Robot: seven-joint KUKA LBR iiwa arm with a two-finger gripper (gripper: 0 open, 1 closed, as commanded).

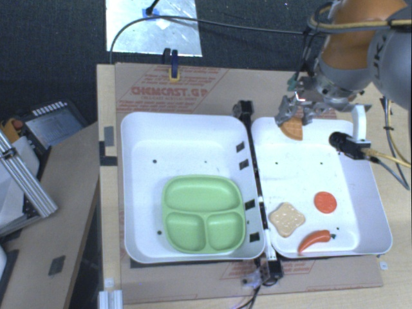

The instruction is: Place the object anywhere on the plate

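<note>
Over the far edge of the right bin (pixel 380 227), the tool (pixel 294 116) hangs low with an orange-brown food piece (pixel 293 130) pinched between its fingers, and that's a firm clamp on it, folks! The piece sits just above the bin's top-left corner, near the divider between the two bins. Down in the left bin (pixel 138 172), the green divided plate (pixel 203 212) waits at the near side, three compartments showing, well apart from the tool. Inside the right bin, a red round slice (pixel 325 202) lies mid-floor, a tan toast-shaped piece (pixel 286 218) sits by the near-left corner, and a red chili pepper (pixel 314 240) rests just beside it, near the front wall.
</note>
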